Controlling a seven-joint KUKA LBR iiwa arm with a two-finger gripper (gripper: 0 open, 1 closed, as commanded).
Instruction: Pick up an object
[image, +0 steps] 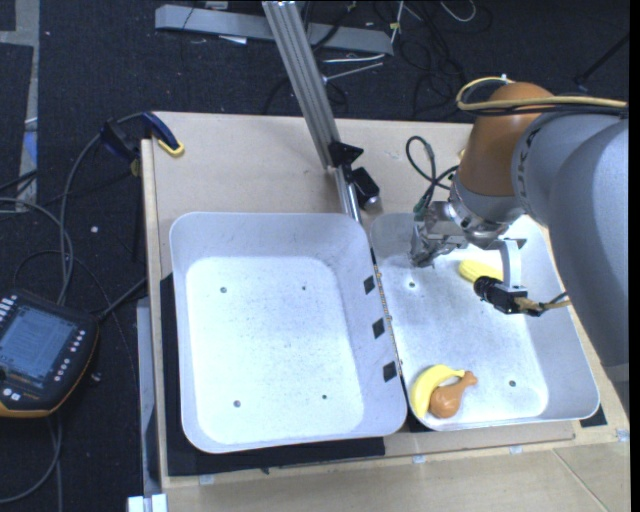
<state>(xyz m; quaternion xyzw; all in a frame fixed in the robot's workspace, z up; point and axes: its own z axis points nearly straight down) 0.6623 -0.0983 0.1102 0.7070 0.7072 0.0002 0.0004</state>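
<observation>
Nearest the lens, in the front corner of the right-hand shallow white plastic bin (490, 345), a curved yellow banana-shaped toy (427, 380) lies touching an orange-brown drumstick-shaped toy (448, 397). The drumstick sits just on the banana's right in the view, its narrow end pointing toward the bin's middle. Both rest close to the wall that this bin shares with the left-hand shallow white plastic bin (270, 340). Off the bench to the view's left, a black and orange handheld control pendant (35, 350) lies on the dark floor.

Farther back in the right-hand bin, a small yellow piece (476, 269) lies on the floor of the bin, partly covered by robot hardware, so its shape is unclear. The two-finger claw (425, 252) hangs just beside that piece, on its left in the view, low over the bin's far part. I cannot tell whether the claw is released or clenched, and nothing visibly sits in it. The banana and drumstick are well apart from the claw, nearer the camera.

Behind both bins, a slanted silver metal rail (305, 80) rises from the pale wooden bench (250, 160).
</observation>
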